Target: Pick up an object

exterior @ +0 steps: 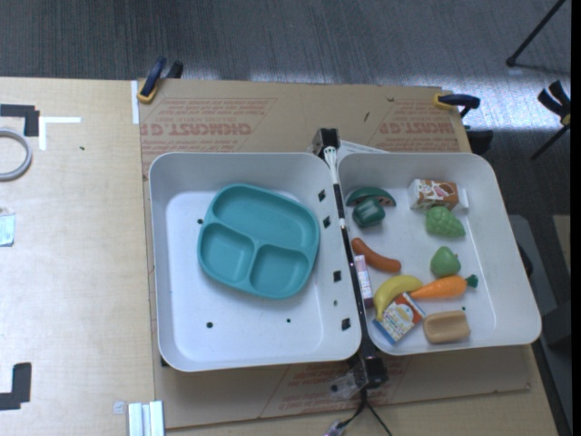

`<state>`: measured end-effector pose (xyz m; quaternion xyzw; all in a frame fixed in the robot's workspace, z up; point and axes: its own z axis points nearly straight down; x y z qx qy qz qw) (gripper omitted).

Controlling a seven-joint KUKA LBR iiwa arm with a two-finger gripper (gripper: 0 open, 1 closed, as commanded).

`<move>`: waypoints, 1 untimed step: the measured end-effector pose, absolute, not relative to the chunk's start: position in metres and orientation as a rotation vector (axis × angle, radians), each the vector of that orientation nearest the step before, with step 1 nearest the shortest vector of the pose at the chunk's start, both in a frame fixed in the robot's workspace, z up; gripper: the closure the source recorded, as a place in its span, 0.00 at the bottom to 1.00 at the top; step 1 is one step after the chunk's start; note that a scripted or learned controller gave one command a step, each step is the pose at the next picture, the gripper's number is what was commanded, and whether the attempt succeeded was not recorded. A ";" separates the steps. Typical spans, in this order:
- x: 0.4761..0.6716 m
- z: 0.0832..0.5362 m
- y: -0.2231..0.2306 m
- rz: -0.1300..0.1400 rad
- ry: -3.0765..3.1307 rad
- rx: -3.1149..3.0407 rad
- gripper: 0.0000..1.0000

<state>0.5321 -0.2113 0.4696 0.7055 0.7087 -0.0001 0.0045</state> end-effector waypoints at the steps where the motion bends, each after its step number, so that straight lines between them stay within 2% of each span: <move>1: 0.533 0.479 -0.211 0.000 2.220 2.204 1.00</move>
